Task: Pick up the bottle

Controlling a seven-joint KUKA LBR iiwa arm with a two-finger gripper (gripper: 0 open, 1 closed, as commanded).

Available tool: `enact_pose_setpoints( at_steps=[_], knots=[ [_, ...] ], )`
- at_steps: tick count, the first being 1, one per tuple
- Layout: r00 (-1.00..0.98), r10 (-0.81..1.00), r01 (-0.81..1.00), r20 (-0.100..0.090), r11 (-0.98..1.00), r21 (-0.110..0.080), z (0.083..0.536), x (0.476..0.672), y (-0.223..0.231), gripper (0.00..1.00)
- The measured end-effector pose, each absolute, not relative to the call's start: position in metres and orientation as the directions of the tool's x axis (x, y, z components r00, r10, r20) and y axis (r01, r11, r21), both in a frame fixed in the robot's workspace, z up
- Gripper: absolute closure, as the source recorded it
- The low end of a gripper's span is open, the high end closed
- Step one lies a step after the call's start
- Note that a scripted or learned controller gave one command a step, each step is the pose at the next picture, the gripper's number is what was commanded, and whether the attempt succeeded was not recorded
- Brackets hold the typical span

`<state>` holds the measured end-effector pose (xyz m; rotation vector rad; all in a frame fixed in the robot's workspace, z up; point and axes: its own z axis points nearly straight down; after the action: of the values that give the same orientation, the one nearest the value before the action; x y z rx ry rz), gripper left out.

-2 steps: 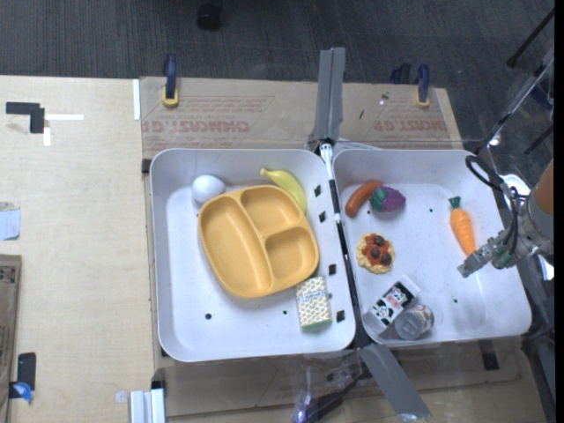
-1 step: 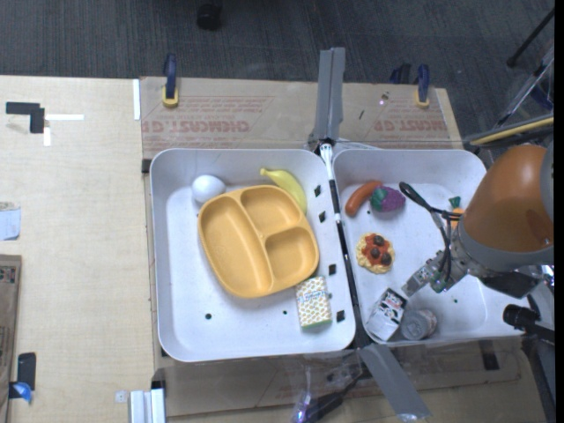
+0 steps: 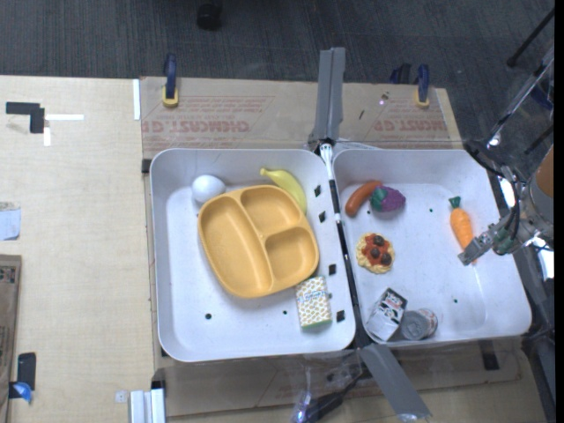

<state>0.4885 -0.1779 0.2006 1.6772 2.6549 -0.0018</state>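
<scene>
With my hand [image 3: 471, 252] at the right bin's [image 3: 441, 176] right edge, grip state unreadable, the bottle [image 3: 401, 317] lies near that bin's front-left corner, long axis roughly along the front wall.

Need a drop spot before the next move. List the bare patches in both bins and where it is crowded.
Left bin: bare floor left of the yellow divided plate, and the near strip left of the small carton.
Right bin: open middle between the mini pizza and the carrot.
Crowded: the far corner with the sausage and the near corner with the can.
</scene>
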Motion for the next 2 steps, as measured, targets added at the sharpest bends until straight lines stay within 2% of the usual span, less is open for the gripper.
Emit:
enact_pose_setpoints(
  at_steps=[1,2],
  knots=[
    [-0.491,0.871,0.871,-0.002,0.491,0.000,0.3119,0.4788,-0.1942,1.00],
    [-0.491,0.871,0.871,-0.002,0.491,0.000,0.3118,0.4787,-0.1942,0.00]
  ],
)
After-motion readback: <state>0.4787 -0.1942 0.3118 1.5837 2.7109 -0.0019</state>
